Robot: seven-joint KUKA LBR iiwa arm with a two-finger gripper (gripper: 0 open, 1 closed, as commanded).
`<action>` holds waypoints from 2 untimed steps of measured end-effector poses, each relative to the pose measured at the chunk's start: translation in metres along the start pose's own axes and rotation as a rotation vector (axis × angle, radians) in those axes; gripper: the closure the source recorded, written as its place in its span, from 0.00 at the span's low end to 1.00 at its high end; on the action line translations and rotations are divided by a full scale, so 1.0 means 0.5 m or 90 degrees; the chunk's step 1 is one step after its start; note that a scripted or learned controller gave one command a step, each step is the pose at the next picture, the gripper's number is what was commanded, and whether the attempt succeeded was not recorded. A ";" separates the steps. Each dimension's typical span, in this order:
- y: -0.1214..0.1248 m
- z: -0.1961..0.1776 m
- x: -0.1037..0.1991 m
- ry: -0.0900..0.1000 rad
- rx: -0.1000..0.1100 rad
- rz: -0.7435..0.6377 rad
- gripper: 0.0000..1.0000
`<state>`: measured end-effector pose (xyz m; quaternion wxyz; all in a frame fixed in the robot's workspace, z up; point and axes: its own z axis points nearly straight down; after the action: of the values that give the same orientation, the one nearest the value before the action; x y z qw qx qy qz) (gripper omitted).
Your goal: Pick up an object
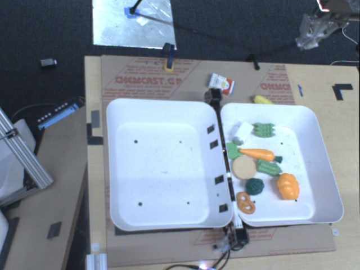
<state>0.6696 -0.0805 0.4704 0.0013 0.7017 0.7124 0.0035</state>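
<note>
The right bin (pixel 320 151) holds several toy foods. An orange carrot (pixel 256 153) lies near its middle, with a green leafy piece (pixel 262 130) and a pale grey piece (pixel 243 131) behind it. A tan round disc (pixel 244 168), a green pickle (pixel 269 167), a dark broccoli (pixel 255 186), an orange pumpkin (pixel 287 186) and a pretzel (pixel 245 203) lie toward the front. My gripper (pixel 311 34) hangs high at the top right, beyond the bench's far edge and well away from both bins.
The left bin (pixel 163 167) sits beside the right one, joined by a black hinge strip (pixel 220 156). A yellow banana (pixel 262 100) and a small red-and-white packet (pixel 221 83) lie on the cardboard behind the bins. A metal frame (pixel 22 156) stands at the left.
</note>
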 end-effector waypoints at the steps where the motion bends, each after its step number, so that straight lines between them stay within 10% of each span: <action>1: -0.007 0.073 -0.159 -0.004 0.005 0.013 1.00; 2: -0.009 0.105 -0.259 -0.004 0.004 0.012 1.00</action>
<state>0.6677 -0.2098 0.4177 0.0013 0.7082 0.7060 -0.0007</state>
